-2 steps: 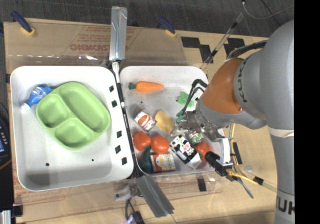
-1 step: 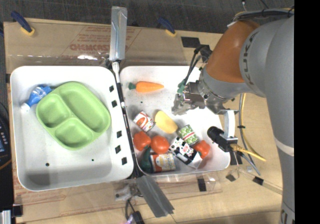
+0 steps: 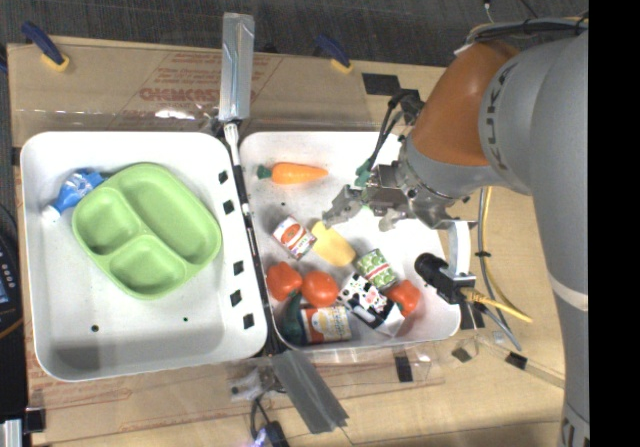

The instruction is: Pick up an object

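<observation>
My gripper [image 3: 360, 213] hangs over the middle of the right bin [image 3: 300, 150], its fingers spread open with nothing between them. Just below its left finger lies a yellow block [image 3: 336, 247], with a red and white can [image 3: 292, 236] beside it. An orange carrot [image 3: 298, 173] lies to the gripper's upper left. Nearer the front of the bin are a green can [image 3: 375, 266], two red tomatoes [image 3: 284, 280] [image 3: 320, 287], a black and white spotted carton [image 3: 362, 301], a small red piece [image 3: 405, 296] and a dark bottle [image 3: 312, 323].
The left bin [image 3: 120, 345] holds a green divided plate [image 3: 148, 227] and a blue crumpled item [image 3: 75, 187] at its back left corner. A ridge with black clips [image 3: 240, 235] separates the bins. The arm's bulk covers the right bin's right side.
</observation>
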Controlling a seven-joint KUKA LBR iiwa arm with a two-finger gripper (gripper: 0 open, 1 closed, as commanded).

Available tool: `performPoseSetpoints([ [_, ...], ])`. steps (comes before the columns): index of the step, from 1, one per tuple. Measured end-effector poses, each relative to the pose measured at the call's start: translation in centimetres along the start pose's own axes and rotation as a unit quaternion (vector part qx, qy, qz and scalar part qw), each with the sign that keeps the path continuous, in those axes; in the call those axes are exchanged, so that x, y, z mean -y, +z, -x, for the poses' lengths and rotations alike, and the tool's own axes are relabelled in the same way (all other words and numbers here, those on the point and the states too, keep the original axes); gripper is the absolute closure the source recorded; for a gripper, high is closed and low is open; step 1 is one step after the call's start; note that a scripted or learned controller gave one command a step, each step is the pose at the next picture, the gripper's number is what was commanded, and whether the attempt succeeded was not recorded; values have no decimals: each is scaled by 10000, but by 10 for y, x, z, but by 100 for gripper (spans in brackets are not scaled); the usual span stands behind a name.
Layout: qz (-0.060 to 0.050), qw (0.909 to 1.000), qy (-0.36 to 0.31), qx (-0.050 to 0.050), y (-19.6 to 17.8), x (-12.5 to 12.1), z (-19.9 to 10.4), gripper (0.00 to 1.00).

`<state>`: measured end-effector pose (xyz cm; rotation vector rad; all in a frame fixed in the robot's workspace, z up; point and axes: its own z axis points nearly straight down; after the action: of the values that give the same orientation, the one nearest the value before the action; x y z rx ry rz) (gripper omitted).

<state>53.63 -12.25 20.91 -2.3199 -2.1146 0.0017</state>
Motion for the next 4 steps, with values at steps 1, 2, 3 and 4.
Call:
performPoseSetpoints([
  [1, -14, 9966, -828, 0, 113, -37, -3, 0],
  [2, 8, 9961, -878, 6, 76, -40, 44, 0],
  [3, 4, 9987, -505, 3, 118, 22, 32, 0],
  [4, 7, 9927, -1208, 4, 117, -56, 13, 0],
])
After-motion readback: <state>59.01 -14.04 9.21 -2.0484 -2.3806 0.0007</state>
